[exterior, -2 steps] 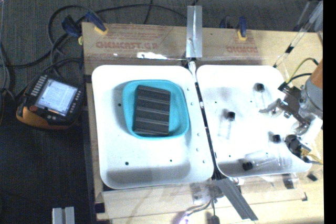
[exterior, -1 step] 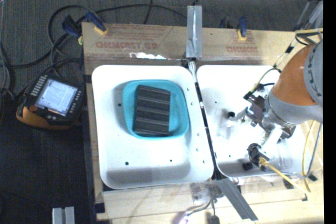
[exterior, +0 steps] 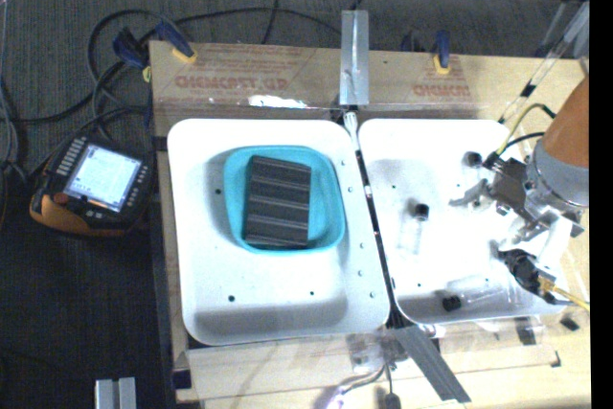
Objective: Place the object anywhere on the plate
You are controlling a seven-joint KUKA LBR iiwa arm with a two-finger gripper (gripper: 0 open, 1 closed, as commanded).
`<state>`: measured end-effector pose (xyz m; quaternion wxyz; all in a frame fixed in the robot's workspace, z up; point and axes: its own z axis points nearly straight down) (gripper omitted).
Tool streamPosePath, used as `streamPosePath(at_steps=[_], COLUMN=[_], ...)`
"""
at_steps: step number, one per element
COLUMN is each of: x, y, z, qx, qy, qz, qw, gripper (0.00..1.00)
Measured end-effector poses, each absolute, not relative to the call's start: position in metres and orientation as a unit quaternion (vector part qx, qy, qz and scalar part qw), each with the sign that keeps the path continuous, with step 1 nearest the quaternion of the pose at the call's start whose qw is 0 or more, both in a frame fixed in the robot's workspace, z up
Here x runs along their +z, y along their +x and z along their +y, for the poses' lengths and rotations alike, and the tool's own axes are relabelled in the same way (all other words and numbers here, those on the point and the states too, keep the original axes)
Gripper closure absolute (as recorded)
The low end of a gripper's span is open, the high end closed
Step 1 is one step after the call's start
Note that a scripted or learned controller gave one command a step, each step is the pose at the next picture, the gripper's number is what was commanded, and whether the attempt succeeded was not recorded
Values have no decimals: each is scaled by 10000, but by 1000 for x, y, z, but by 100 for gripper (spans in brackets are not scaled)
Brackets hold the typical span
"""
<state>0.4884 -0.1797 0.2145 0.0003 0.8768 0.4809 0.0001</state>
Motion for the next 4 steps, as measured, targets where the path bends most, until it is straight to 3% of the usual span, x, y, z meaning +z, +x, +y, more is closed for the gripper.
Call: streamPosePath(at_steps=[1, 2, 3, 4], x=[153, 279, 214, 265], y=[483, 484, 483, 483], z=[-106, -135, -56, -116], qx=[-23, -16, -22, -21], qy=[9032, 8609, 9132, 9191], qz=[4292, 5087, 4075, 3941], qw=[-17, 12, -7, 8], gripper=[0, 0, 0, 0])
